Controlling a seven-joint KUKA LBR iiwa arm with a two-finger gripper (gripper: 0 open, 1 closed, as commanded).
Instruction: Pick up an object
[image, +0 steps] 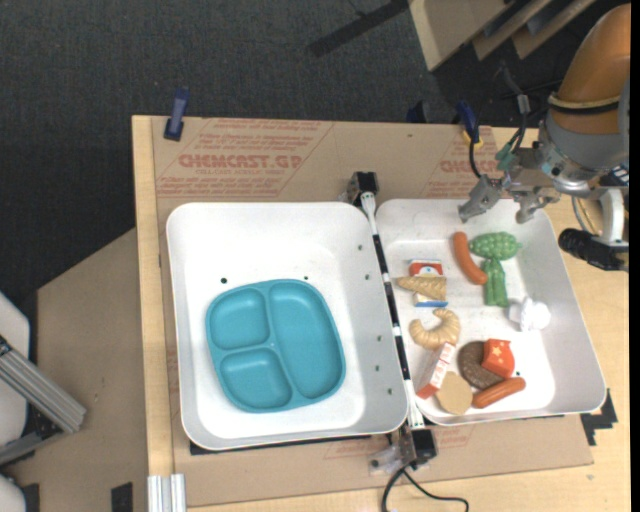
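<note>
**Asker:** Bench layout, largest things first, please?

**Describer:** Two shallow white bins sit side by side on the bench. The left white bin (190, 300) carries a teal plastic tray with three compartments (275, 343), near its front-left corner. The right white bin (570, 330) holds small toy foods: a green broccoli-shaped toy (495, 262) and an orange sausage-shaped toy (466, 257) near its back edge, tan croissant-shaped pieces (436, 328) by its left edge, and a red and brown cluster (486, 363) toward its front edge.

**Asker:** And the claw?

**Describer:** The grey two-finger gripper (505, 203) hangs over the right bin's back edge, fingers spread apart, nothing between them.

**Asker:** Progress?

**Describer:** I judge nothing is picked yet; choosing, descending, closing and lifting all remain.
</note>
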